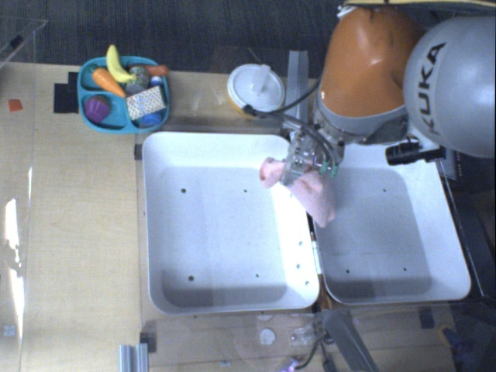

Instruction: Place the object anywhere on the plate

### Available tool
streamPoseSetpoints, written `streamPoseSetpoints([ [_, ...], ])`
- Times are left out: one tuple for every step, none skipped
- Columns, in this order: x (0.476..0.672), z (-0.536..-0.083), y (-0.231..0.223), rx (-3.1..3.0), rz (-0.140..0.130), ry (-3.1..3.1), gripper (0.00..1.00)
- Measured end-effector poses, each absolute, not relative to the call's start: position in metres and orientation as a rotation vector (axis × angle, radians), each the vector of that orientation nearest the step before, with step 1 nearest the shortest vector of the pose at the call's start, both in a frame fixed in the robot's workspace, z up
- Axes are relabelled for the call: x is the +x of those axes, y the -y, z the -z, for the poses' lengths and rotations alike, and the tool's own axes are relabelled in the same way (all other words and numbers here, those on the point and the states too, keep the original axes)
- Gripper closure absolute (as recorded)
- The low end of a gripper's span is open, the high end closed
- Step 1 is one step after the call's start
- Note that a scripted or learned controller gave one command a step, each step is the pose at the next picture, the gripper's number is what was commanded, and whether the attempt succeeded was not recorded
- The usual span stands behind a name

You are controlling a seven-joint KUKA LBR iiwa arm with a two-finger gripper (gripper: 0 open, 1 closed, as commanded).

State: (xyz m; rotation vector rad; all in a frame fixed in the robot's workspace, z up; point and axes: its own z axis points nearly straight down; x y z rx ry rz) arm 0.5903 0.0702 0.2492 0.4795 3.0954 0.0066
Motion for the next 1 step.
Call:
streamPoseSetpoints([
  [0.5864, -0.2429, -0.1241, 0.001, -0.007, -3.131, 1.0],
])
